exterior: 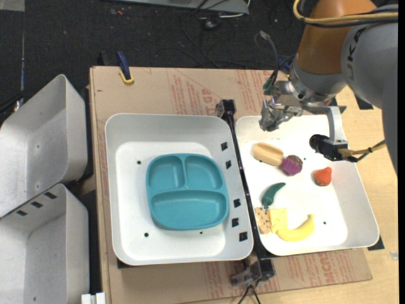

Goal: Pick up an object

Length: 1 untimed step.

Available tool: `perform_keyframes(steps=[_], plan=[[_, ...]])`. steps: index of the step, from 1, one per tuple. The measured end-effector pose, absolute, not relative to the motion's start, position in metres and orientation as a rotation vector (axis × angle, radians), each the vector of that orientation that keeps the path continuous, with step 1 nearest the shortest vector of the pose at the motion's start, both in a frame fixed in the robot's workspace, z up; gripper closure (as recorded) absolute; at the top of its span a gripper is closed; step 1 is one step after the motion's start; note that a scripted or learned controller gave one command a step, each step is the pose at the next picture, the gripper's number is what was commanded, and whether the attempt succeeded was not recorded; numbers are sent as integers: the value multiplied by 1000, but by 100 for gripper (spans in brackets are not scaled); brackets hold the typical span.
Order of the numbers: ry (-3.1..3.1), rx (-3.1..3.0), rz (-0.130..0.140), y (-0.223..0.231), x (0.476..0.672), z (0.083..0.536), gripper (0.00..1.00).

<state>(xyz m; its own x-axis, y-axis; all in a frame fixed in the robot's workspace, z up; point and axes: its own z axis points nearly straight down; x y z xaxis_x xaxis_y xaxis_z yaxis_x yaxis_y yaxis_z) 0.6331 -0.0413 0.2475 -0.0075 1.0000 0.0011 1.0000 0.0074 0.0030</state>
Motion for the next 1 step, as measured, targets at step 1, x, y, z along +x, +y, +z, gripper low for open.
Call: perform_keyframes(steps=[1], plan=[[2230,2212,3,11,647,236,100]])
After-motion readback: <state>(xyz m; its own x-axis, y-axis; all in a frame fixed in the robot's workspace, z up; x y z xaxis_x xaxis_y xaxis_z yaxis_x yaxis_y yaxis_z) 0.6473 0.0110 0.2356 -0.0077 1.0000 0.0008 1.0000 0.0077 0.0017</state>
